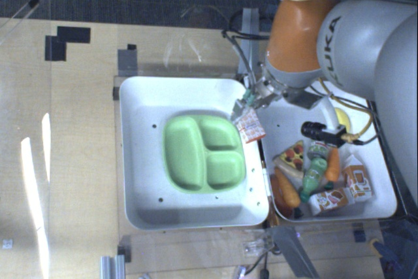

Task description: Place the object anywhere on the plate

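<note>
Down over the seam between the two bins, the gripper [251,102] has a small red-and-white packet [249,125] pinched between its fingers, the packet dangling tilted just off the plate's upper right corner. The packet's print is too small to read. The green plate [202,152], split into three compartments, lies in the middle of the left bin [140,160], and the packet hangs above that bin's right edge, not touching the plate. The arm's orange band [297,32] and grey bulk cover the right bin's [382,202] far corner. Along that bin's near edge there's a jumble: a pizza slice [292,156], a carrot [334,165], a green bottle [315,172], cartons [341,191], overlapping and hard to separate.
</note>
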{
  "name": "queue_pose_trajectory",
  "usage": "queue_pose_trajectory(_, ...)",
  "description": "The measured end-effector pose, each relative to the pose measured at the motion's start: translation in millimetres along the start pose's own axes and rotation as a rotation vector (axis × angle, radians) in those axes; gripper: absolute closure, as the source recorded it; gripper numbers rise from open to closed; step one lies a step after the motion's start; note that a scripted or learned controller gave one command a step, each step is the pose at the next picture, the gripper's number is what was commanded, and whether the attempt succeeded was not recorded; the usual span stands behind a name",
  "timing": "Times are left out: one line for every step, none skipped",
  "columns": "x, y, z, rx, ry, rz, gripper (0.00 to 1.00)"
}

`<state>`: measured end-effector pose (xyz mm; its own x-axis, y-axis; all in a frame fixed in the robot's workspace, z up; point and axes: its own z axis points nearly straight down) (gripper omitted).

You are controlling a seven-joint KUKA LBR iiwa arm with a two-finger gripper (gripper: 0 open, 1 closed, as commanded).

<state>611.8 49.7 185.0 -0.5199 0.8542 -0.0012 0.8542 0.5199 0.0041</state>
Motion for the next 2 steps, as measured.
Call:
queue_pose_trajectory(-8.7, 19.6, -1.8, -0.004, -0.002, -0.091, 1.00)
queue_pose_trajectory(43.6, -20.4, -0.6, -0.001, 0.000, -0.200, 1.00)
